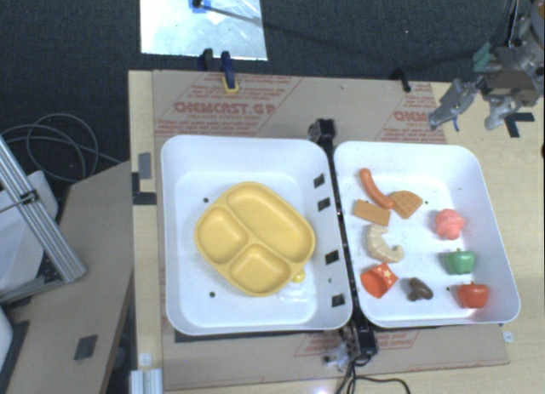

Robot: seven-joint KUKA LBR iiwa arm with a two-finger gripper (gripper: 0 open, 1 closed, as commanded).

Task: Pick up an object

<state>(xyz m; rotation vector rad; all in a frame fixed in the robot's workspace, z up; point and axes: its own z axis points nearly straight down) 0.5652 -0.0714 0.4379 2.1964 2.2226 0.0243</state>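
The gripper [479, 116] hangs at the far right of the scene, above the bench beyond the far rim of the right bin [490, 181]. Its two grey fingers [446, 111] are spread apart, with bare bench showing between them; they hold nothing and touch nothing.

The bins rest on a brown cardboard sheet [281, 99] printed with red lettering. On the far left part the print looks like "CHEMCAST GP", and a similar red print repeats at the far right, partly under the gripper and too broken up to read fully.

The objects to pick lie in the right bin, well apart from the gripper. An orange-red sausage [374, 188] lies at the far left of that bin, just beside a tan waffle-like piece [406, 204] and an orange-brown slab [370, 212]. A pale curved piece [383, 245] sits nearer, then a red wedge [378, 279] and a small brown lump [418, 289]. Along the right side are a pink round item [449, 223], a green pepper [460, 260] and a red item [473, 295] in the near right corner.

The left bin [183, 214] holds a yellow divided tray [254, 236] with three compartments.
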